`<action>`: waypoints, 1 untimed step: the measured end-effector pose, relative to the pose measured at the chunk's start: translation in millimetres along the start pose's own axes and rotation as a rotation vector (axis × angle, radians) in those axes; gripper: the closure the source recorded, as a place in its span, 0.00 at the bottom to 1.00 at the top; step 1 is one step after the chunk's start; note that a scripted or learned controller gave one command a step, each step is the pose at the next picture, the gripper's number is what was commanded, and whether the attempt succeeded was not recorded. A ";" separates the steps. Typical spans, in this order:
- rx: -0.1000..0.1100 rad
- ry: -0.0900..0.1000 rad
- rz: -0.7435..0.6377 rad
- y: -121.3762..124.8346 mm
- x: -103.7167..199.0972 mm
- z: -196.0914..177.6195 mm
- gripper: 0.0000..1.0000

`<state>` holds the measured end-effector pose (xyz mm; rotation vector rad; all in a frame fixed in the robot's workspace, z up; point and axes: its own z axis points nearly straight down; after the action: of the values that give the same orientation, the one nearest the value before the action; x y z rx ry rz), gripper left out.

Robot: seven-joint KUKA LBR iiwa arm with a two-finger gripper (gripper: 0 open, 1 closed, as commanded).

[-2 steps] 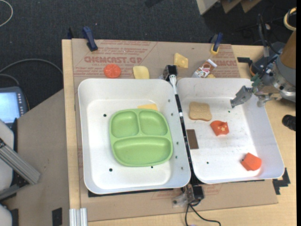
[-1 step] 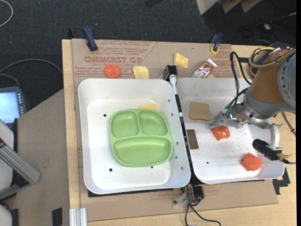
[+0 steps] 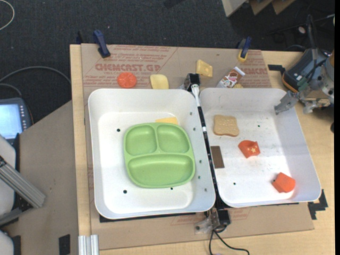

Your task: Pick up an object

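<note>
While the gripper [image 3: 287,102] hangs at the right bin's [image 3: 297,142] upper right corner, holding nothing, you have three candidates: the toast slice [image 3: 226,125] upper left, the red piece [image 3: 249,149] mid-bin, the orange piece [image 3: 284,183] lower right. Whether its claw is wide, you cannot tell. Centre over one before descending.

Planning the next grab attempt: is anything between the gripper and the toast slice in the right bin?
Nothing visible. The gripper sits at the right bin's far right edge; bare bin floor lies between it and the toast slice.
</note>
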<state>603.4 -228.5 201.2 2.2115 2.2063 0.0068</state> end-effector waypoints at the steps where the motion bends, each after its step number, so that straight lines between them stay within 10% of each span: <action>1: 0.029 0.016 -0.001 -116.6 53.0 50.7 0.00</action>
<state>487.8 -175.7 148.2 2.2331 2.2295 -0.0073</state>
